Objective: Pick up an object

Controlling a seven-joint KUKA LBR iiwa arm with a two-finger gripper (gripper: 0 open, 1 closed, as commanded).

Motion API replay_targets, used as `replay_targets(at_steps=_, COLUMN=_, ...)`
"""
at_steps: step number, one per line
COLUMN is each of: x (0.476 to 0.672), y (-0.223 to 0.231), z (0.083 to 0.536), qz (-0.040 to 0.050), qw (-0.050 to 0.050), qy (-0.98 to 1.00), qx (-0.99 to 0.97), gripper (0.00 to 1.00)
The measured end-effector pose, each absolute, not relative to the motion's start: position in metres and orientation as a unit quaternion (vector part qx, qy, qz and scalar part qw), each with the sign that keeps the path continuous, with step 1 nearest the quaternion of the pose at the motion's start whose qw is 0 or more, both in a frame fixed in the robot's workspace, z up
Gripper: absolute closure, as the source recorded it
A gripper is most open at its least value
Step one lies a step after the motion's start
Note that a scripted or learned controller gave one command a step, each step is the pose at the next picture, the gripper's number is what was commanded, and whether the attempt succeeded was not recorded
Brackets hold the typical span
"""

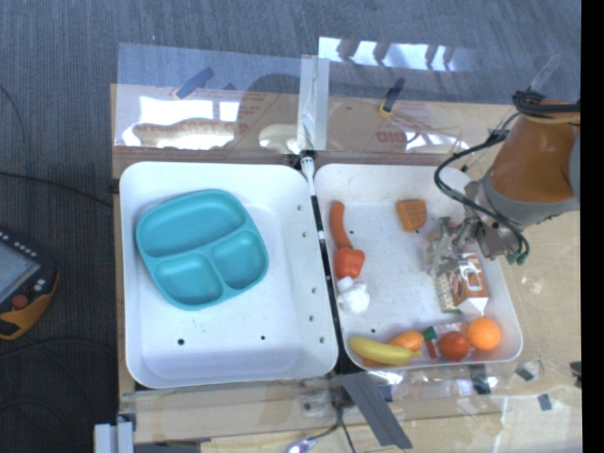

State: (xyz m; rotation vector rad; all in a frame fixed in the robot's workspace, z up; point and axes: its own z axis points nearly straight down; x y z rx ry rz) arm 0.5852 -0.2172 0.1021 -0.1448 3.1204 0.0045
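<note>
My gripper [455, 245] reaches down into the right bin [415, 366] near its right wall, under the orange wrist band. It hangs just over the top end of a brown and white snack packet [464, 287]. A tan cracker-like piece [411, 214] lies to its upper left. Along the bin's front edge sit an orange [484, 333], a red tomato [454, 345], a small orange fruit [409, 340] and a banana [380, 350]. Near the left wall lie a carrot [337, 223], a red piece [348, 260] and a white lump [356, 298].
The left bin [179, 357] holds a blue divided plate [200, 246]. Clear panels stand behind both bins. Cables loop off the wrist at the right bin's far right corner. A handheld controller [21, 286] lies on the floor at far left.
</note>
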Motion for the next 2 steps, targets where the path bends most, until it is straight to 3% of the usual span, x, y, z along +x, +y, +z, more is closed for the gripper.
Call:
replay_targets(at_steps=1, x=0.541, y=-0.217, z=0.093, qz=-0.0010, qw=0.012, qy=0.996, qx=-0.094, gripper=1.00)
replay_targets(at_steps=2, x=0.557, y=-0.215, z=0.092, qz=-0.0012, qw=0.005, qy=0.996, qx=-0.090, gripper=1.00)
